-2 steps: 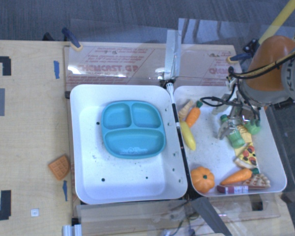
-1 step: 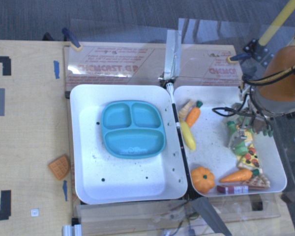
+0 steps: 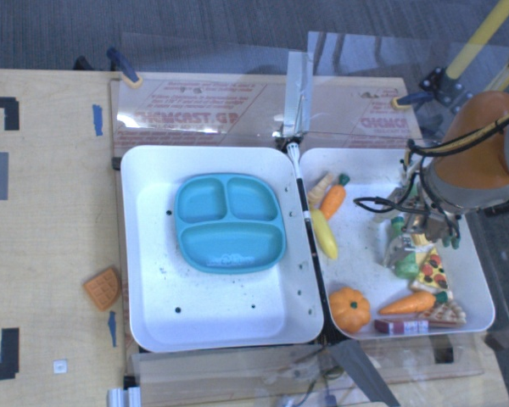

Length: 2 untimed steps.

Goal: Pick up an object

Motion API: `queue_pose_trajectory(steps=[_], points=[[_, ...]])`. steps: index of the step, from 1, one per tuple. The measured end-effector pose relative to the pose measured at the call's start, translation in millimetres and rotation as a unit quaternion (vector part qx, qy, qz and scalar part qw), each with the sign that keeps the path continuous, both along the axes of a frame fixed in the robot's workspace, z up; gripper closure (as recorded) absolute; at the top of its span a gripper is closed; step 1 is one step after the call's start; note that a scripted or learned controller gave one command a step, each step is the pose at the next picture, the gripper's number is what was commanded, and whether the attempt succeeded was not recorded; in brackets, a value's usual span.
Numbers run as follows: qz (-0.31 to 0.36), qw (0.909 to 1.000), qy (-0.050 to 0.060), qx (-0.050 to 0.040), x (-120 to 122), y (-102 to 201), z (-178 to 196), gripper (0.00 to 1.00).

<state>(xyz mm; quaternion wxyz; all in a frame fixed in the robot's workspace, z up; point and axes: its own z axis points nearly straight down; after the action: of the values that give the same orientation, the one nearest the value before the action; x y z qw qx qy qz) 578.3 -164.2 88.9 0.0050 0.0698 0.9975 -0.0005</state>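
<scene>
Camera view looks down on two white bins, and I will start at the near edge and go back.

Nearest in the right bin (image 3: 483, 299) lies a dark red tube (image 3: 400, 326) flat along the front wall. Just beside it sit a waffle slice (image 3: 445, 315) and a long carrot (image 3: 409, 303). To their left is a round orange pumpkin (image 3: 351, 309). It looks like a light, hard plastic toy. It is smooth and round, so it could slip; pinching it across its middle seems best.

A bit farther back is a pizza slice (image 3: 430, 269), touching a green toy (image 3: 405, 266). The gripper (image 3: 407, 246) hangs right over that green toy, low in the bin. Wires and metal parts hide its tips, so I cannot tell what the claw is doing or if it grips anything. The green toy looks small and light, and likely hard. It is crowded by the pizza slice, so a grab from above at its free sides seems safest.

Farther back, near the wall between the bins, lies a yellow banana (image 3: 325, 233), then a small carrot (image 3: 332, 198) beside a tan piece (image 3: 320, 185). These long toys would be easy to hold across their thin middles.

In the left bin (image 3: 144, 253) rests a blue tray (image 3: 230, 223) with three sections. On the wooden bench (image 3: 42, 227) lies a brown waffle (image 3: 103, 287), well apart.
</scene>
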Motion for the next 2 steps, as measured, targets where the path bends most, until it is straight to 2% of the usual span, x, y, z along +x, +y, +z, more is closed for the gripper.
queue_pose_trajectory(steps=[1, 2], points=[[0.001, 1.0000, -0.008, -0.0019, 4.9, 0.5, 14.2, 1.00], [-0.013, 0.9999, -0.006, -0.0003, 86.4, 16.4, 140.1, 1.00]])
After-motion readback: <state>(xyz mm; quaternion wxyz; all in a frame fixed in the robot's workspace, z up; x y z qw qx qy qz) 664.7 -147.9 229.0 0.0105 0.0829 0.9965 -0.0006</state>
